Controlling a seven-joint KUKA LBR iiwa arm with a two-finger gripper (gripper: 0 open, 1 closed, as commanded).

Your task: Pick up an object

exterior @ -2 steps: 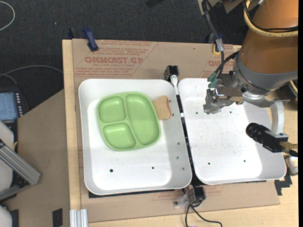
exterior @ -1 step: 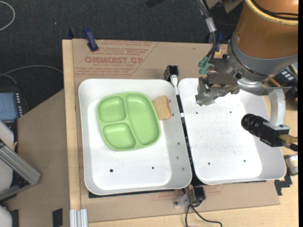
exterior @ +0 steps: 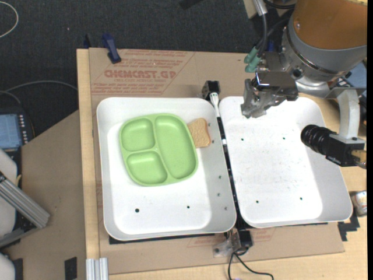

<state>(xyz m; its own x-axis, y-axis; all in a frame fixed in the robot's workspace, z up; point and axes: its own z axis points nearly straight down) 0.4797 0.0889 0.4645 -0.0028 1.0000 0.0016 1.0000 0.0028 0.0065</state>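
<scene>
A green plate [exterior: 158,149] with three compartments lies in the left bin [exterior: 157,214]. A tan cracker-like piece [exterior: 200,133] rests against the plate's right rim, near the bin's right wall. My gripper [exterior: 254,109] hangs over the far left corner of the right bin [exterior: 291,179], well to the right of the tan piece. Nothing shows between its fingertips, and its finger state is not clear from this angle.
The two white bins sit side by side on a cardboard sheet [exterior: 140,69], joined by a dark clamp strip [exterior: 224,150]. A blue clip [exterior: 111,48] sits at the cardboard's far left corner. The arm's grey and orange body [exterior: 326,28] looms over the right bin's far edge.
</scene>
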